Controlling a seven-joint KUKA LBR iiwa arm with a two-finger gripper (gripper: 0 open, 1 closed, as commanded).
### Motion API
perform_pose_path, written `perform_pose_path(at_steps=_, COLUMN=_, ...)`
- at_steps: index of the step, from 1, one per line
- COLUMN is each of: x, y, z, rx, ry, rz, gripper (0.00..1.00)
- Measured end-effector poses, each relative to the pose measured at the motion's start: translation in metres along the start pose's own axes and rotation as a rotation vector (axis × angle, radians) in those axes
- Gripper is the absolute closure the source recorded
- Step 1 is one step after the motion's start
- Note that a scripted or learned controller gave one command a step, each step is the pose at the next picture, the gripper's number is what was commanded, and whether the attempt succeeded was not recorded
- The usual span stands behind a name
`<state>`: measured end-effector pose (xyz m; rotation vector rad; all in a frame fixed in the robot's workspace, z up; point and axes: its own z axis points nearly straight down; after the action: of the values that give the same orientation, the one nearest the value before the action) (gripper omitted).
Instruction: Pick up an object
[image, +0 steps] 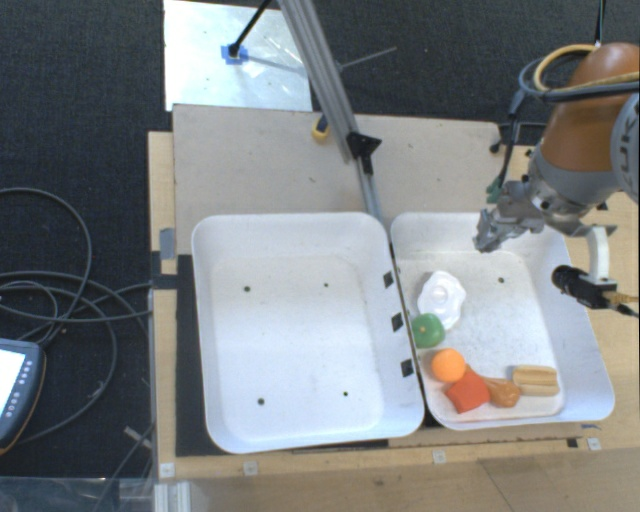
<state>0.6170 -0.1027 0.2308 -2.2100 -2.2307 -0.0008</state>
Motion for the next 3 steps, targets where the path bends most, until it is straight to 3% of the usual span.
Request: perform_pose_path(at_steps=3, x=0.132, y=-0.058, z=-0.001, rx=0.0, ry=0.001, rz=-0.001, gripper=1.0)
